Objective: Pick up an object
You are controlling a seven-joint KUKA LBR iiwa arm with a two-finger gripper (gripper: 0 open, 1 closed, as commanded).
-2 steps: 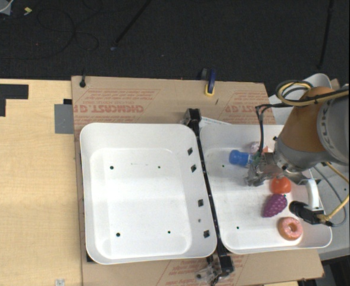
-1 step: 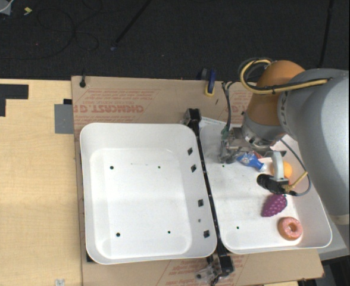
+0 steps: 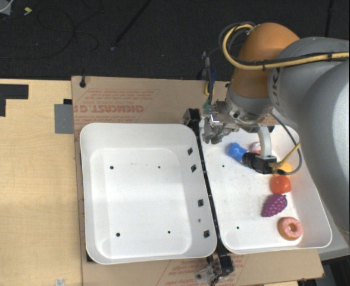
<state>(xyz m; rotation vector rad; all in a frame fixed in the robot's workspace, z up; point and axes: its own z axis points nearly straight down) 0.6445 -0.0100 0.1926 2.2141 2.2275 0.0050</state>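
Seemingly nothing is lifted yet; the blue toy (image 3: 236, 152) lies just beside the jaws, their gap unclear.

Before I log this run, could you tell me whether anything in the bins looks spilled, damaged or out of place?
Nothing stands out. The blue piece, red-orange ball, purple grape bunch and pink doughnut all lie inside the right-hand bin, none over its rim.
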